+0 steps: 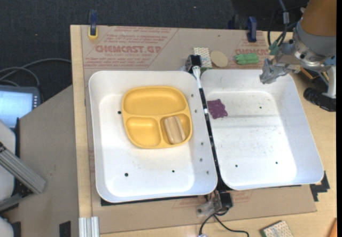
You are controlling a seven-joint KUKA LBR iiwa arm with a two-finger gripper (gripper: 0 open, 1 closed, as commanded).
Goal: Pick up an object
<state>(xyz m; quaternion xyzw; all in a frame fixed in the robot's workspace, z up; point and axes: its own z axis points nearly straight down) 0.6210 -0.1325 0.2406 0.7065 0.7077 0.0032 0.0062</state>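
A small purple object (216,108) lies in the right bin (267,166), near its left wall. In the left bin (149,182) sits a yellow divided plate (152,103) with a tan wooden piece (172,129) in its lower right compartment. My gripper (271,73) hangs over the far right corner of the right bin, well to the right of the purple object, with nothing visibly held.
On the brown board behind the bins lie a tan round disc (218,59), a green object (246,59) and a small patterned tile (201,52). A black-and-white tool (195,67) rests on the rim between the bins. Clamps hold the board's far edge.
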